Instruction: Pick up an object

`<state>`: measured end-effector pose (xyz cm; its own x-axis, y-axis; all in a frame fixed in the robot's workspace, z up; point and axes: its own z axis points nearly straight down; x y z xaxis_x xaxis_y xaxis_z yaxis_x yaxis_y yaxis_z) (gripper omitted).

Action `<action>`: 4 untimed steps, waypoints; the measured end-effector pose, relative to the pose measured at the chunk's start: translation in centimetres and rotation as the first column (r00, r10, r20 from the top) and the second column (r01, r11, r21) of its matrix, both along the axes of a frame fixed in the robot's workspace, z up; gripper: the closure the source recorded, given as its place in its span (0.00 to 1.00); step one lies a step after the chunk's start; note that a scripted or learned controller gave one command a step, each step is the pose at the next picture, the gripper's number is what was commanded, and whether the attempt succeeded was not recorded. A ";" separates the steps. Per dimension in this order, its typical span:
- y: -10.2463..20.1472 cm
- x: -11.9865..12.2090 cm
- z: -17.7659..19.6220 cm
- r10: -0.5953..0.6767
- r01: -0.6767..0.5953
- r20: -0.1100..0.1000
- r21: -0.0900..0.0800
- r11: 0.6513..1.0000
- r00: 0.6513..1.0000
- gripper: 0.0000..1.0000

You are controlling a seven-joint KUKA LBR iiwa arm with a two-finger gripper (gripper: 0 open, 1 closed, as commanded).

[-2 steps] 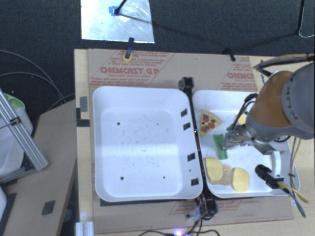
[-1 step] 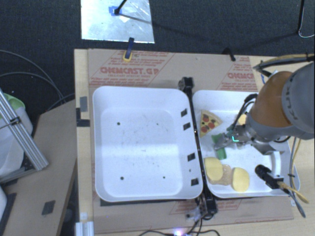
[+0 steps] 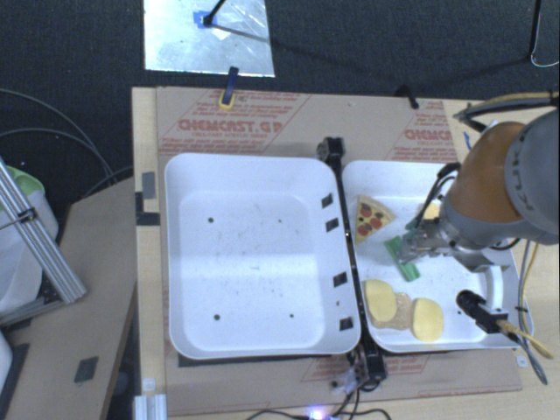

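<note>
Right now you are looking at the grey arm with the orange band (image 3: 490,178) reaching into the right-hand shallow white bin (image 3: 394,175), its two-finger gripper (image 3: 418,237) hanging low over the flat green plastic piece (image 3: 403,256). Whether it is gripping that piece, I cannot tell. Just beside it, a toy pizza slice (image 3: 373,216) is lying near the divider, and pale yellow rounded pieces (image 3: 402,308) are sitting toward the front wall.

The left bin (image 3: 254,252) lies open, while the right bin (image 3: 385,175) is crowded by toys and the arm (image 3: 499,191).
</note>
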<state>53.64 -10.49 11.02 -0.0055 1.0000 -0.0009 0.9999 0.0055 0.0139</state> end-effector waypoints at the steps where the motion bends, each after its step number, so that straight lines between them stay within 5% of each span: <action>1: -0.7 -4.8 2.6 -0.006 0.006 -0.014 0.002 1.000 1.000 1.00; 2: -0.7 -4.6 2.5 -0.005 0.005 -0.013 0.001 1.000 1.000 0.00; 3: 1.1 -1.8 -2.8 0.000 0.000 -0.014 0.002 1.000 1.000 0.00; 4: 1.4 2.2 -2.5 0.000 0.000 -0.008 0.000 1.000 1.000 0.00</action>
